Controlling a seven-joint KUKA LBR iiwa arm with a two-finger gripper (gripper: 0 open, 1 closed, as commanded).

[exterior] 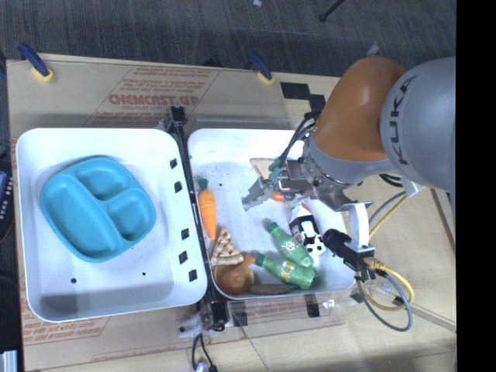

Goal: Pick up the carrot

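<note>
Against the left wall of the right bin [232, 142] lies the carrot [207, 212], long axis running near to far, green top at the far end, almost touching the divider between the two bins. Just near of it sits a slice of pizza [224, 246], and nearer still a brown chicken leg [235, 276]. Two green bottles [288, 263] lie to the right, with a small black-and-white toy [308, 235] beside them. The gripper [262, 183] hangs to the right of the carrot, clear of it, with its fingers spread apart and nothing between them. My worry is the wall: a finger coming down on that side could strike the rim or divider instead of slipping past the carrot. A closing pinch might also roll it, or catch the pizza slice. The blue plate [97, 206] in the left bin [46, 301] is out of the way
</note>
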